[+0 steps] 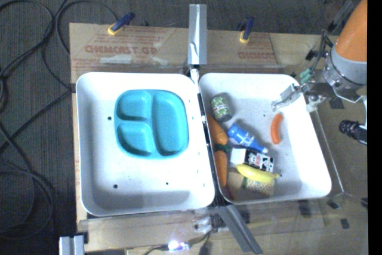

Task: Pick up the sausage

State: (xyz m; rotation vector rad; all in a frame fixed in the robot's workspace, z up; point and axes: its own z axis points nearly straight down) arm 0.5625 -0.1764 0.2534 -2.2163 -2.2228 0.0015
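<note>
The sausage (276, 128) lies in the right bin (310, 152), long axis running near to far, small, orange-red, slightly curved. The gripper (285, 98) hangs just beyond it, fingers apart.

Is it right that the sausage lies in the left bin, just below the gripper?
Not quite. The sausage lies in the right bin, not the left bin, which holds a blue tray. The rest stands: in the camera view the sausage sits just below the gripper.
</note>
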